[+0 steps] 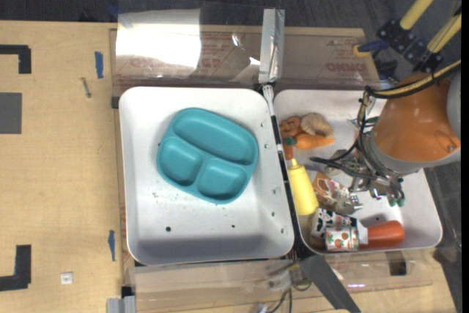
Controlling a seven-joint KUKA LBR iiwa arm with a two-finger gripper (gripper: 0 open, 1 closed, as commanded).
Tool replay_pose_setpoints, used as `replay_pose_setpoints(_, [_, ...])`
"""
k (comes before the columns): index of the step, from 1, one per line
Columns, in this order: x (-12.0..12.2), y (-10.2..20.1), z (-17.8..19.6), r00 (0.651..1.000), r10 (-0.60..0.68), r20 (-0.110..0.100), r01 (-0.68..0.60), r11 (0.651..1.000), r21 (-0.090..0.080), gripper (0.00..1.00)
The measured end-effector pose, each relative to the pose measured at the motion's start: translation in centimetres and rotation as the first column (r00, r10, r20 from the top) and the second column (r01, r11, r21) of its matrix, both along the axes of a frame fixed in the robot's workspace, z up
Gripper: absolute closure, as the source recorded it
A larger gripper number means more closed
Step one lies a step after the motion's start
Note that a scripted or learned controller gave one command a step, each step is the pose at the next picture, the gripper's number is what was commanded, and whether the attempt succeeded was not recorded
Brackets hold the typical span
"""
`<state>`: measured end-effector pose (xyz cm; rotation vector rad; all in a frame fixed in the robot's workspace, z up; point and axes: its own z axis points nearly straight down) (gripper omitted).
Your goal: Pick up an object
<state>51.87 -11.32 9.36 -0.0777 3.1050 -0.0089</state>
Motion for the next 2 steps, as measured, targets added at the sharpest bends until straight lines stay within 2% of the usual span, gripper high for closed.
replay_pose_setpoints(1, [1.4, 0.9, -0.4, 0.998, 0.067, -0.017, -0.067, 0.998, 0.0, 0.0])
replay_pose_setpoints(2, [1.7, 1.0, 0.8, 0.998, 0.067, -0.006, -0.067, 0.998, -0.001, 1.0])
